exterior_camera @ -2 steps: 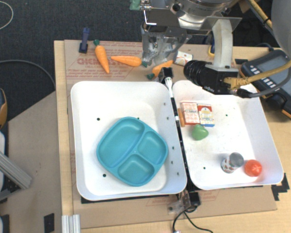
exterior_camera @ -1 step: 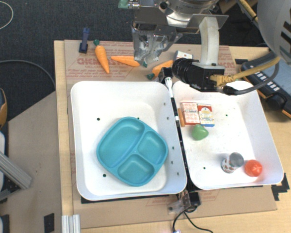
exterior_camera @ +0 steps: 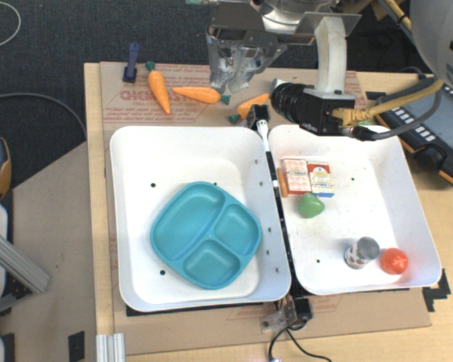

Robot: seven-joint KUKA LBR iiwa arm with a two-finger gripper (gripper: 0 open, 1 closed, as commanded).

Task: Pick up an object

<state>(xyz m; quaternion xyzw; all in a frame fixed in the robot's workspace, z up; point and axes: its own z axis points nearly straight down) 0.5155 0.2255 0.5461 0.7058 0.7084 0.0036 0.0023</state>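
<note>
Several small objects are seen in the right bin (exterior_camera: 408,202): two small boxes with red and white print (exterior_camera: 306,177) lie side by side near its middle, and a green round object (exterior_camera: 311,206) is touching their lower edge. Nearer to the front corner, a small grey can (exterior_camera: 360,252) is placed just beside an orange-red ball (exterior_camera: 394,262). In the left bin (exterior_camera: 128,202) a turquoise divided plate (exterior_camera: 205,234) is laid, slightly turned. Behind the bins, on the cardboard sheet of the worktop (exterior_camera: 60,202), two toy carrots (exterior_camera: 159,90) are found close together, and a third one (exterior_camera: 251,107) is partly hidden near the bins' back corner. The tool (exterior_camera: 238,66) is held above this back area, over the cardboard and outside both bins; how far it is open cannot be told, and no object is seen in it.
</note>
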